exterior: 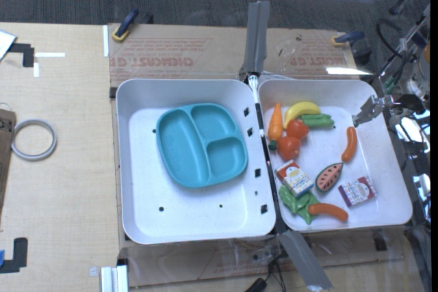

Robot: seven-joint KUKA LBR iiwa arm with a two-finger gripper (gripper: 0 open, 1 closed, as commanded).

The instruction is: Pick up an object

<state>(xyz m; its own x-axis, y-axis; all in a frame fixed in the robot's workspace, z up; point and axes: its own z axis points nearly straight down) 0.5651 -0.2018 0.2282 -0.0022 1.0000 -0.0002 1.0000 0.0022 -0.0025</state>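
Orange sausage (328, 211) frontmost; hand (363, 113) by right bin's (404, 215) rim, grip state unclear.

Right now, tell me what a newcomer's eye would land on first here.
First the blue divided plate, alone in the left bin. Next the bright toy food crowding the right bin: a yellow banana and an orange carrot near the top, a watermelon slice lower down. The gripper sits over that bin's upper right corner.
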